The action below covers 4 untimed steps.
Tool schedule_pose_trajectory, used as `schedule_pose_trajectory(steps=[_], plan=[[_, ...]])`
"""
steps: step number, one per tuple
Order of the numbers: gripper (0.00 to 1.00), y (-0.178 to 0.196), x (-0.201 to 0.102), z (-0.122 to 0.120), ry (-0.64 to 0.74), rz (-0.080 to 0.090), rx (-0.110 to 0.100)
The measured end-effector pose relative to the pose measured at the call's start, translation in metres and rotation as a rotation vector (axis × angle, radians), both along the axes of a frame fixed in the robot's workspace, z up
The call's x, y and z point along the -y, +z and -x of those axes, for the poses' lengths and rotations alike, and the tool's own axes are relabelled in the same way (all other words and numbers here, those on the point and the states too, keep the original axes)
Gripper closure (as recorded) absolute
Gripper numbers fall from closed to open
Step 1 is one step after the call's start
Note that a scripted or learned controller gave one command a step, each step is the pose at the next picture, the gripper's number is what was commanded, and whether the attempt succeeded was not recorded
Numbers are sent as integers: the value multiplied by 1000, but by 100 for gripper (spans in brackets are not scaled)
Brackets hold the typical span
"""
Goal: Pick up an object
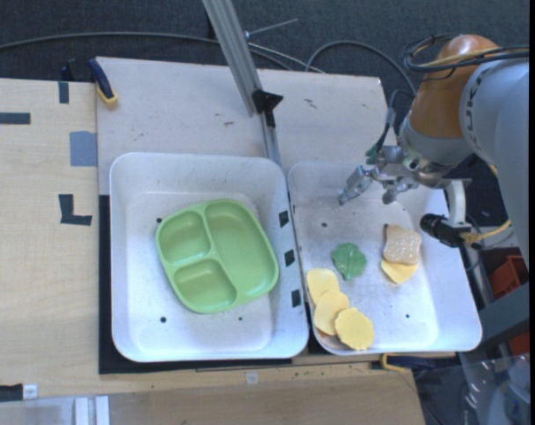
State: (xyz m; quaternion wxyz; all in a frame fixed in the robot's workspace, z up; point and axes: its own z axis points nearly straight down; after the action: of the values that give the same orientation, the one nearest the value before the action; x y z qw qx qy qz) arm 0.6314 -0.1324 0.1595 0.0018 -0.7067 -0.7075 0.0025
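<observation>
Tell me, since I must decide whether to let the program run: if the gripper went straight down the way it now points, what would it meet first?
Probably the bare floor of the right bin. The gripper hangs over its upper part, apart from the green piece and the bread slice. Depth is hard to judge from this slanted view.

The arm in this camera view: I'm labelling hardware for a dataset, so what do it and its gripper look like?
The arm is bulky, rounded and light grey, with an orange band above the wrist. Black cables loop over that band. The gripper is small, metallic grey, with two thin fingers.
</observation>
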Motion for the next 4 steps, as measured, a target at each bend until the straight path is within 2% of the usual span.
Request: schedule_pose_trajectory(steps=[1, 2, 4], plan=[[0, -45, 1, 5, 1, 0, 0], [100, -32, 0, 4, 2, 0, 4], [100, 55, 7, 0, 0, 0, 10]])
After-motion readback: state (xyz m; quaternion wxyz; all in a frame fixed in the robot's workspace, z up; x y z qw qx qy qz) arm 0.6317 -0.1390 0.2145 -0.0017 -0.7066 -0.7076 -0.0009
